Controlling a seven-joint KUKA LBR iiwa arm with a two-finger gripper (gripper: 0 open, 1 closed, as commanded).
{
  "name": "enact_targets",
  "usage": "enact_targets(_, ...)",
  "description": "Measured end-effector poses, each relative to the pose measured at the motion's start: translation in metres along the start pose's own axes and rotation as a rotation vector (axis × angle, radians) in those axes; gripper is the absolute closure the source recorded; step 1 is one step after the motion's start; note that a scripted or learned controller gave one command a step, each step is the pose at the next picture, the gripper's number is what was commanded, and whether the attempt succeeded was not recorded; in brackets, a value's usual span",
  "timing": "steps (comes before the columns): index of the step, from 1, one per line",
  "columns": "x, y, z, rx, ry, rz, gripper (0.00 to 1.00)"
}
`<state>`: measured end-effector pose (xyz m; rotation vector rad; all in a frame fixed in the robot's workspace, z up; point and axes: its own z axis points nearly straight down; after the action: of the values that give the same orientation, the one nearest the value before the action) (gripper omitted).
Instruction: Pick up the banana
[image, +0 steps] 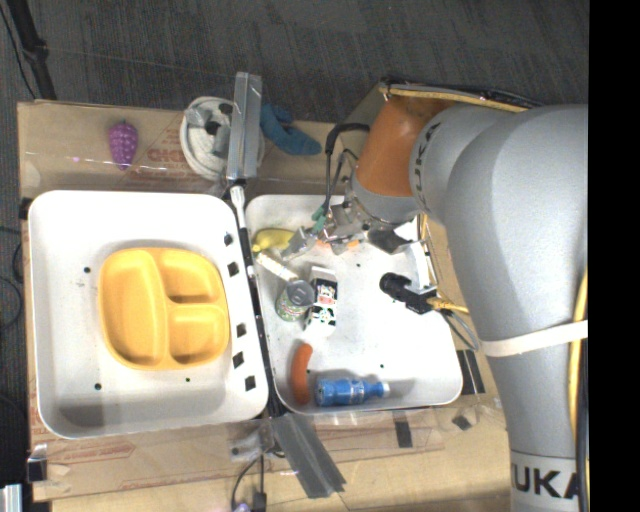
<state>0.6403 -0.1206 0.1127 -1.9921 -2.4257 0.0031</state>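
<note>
The banana is yellow and lies in the far left corner of the right bin, against its left wall. My gripper is low over the far end of that bin, just right of the banana and close to it. A pale strip runs from the banana towards the can. Nothing yellow shows at the gripper's tip.
The right bin also holds a silver can, a black-and-white carton, an orange sausage-shaped toy and a blue bottle. A yellow divided tray lies in the left bin. Purple grapes sit behind the bins.
</note>
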Motion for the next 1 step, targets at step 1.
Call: enact_targets(1, 0.0113, 0.0239, 0.0133, -0.019, -0.017, -0.201, 0.0)
